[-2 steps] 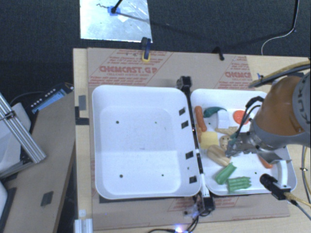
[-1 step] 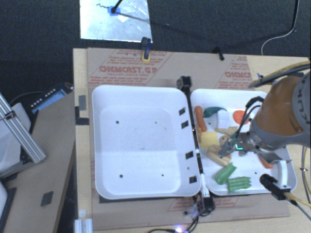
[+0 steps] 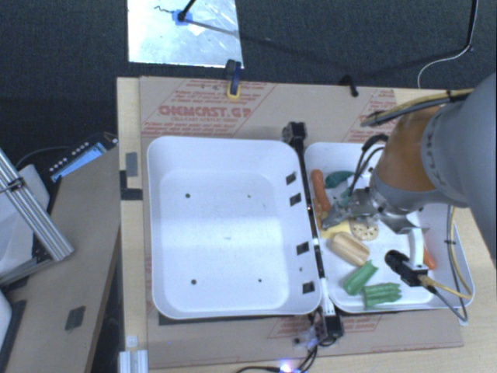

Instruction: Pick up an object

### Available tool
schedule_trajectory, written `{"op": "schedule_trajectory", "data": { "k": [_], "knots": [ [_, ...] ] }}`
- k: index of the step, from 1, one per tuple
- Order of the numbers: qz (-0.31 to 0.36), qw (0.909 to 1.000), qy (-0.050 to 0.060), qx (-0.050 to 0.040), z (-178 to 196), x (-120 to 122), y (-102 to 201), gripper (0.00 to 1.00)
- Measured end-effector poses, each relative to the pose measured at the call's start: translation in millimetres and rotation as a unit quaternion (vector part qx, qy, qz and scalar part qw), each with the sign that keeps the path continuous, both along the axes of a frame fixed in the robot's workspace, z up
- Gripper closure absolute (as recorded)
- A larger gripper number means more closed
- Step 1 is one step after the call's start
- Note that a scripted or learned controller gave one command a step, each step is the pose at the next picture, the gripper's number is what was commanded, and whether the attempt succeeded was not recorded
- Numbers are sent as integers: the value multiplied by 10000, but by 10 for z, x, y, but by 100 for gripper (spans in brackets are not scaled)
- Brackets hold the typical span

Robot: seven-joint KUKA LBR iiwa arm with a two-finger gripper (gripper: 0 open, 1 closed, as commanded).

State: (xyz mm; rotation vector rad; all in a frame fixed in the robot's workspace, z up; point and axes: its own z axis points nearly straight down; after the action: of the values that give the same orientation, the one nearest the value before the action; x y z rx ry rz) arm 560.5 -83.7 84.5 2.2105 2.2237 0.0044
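My gripper [image 3: 347,210] is low in the right bin [image 3: 449,301], near its left wall. It hovers over a cluster of toy foods. An orange sausage [image 3: 318,189] lies just to its left, and a teal piece [image 3: 339,179] sits behind it. A round perforated cracker [image 3: 363,228] and a tan bread roll [image 3: 349,247] lie just in front of it. A small yellowish piece [image 3: 330,223] shows at the gripper's lower left edge. Nothing is visibly held.
Two green vegetable pieces [image 3: 359,277] [image 3: 381,292] lie at the right bin's front. A small orange piece [image 3: 429,259] rests by its right wall. The left bin [image 3: 167,208] adjoins across a black-clipped divider [image 3: 309,208]. The arm's grey body [image 3: 443,154] overhangs the right bin's back.
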Motion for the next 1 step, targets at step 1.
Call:
{"op": "schedule_trajectory", "data": {
  "k": [1],
  "knots": [
    [-6, 10000, 0, -13, 29, 512, -13, 0]
  ]
}}
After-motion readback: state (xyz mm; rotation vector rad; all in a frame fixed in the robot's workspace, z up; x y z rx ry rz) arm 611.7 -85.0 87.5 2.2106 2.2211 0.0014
